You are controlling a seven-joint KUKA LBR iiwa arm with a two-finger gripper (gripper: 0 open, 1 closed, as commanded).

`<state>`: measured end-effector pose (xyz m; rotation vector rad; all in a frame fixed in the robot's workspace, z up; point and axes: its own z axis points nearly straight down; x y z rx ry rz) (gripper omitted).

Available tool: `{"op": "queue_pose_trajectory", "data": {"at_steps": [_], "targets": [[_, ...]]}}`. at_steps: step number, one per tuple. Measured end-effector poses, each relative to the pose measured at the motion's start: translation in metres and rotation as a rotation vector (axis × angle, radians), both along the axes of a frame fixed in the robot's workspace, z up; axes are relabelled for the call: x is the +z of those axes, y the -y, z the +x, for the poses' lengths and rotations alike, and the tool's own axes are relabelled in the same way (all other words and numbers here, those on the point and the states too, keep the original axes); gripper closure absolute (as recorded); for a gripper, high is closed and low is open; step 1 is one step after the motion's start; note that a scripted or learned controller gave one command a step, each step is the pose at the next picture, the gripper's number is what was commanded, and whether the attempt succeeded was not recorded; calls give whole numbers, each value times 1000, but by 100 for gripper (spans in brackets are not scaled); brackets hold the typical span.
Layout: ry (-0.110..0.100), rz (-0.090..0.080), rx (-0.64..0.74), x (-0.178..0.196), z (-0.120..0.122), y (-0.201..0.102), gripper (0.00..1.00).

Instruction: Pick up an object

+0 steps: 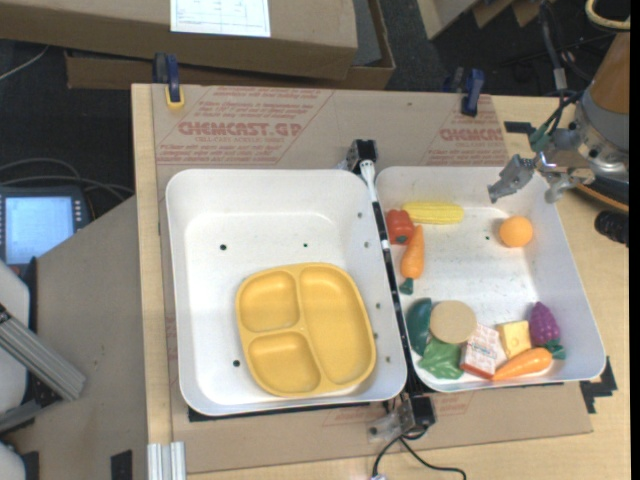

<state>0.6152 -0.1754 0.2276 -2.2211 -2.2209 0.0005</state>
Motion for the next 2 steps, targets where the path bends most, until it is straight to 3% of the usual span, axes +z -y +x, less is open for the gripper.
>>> {"op": "queue_pose_trajectory", "data": {"at_steps": [1, 2], "targets": [[1, -3, -2, -59, 26, 35, 0], [-2, 0, -1, -60, 13, 40, 0]]}}
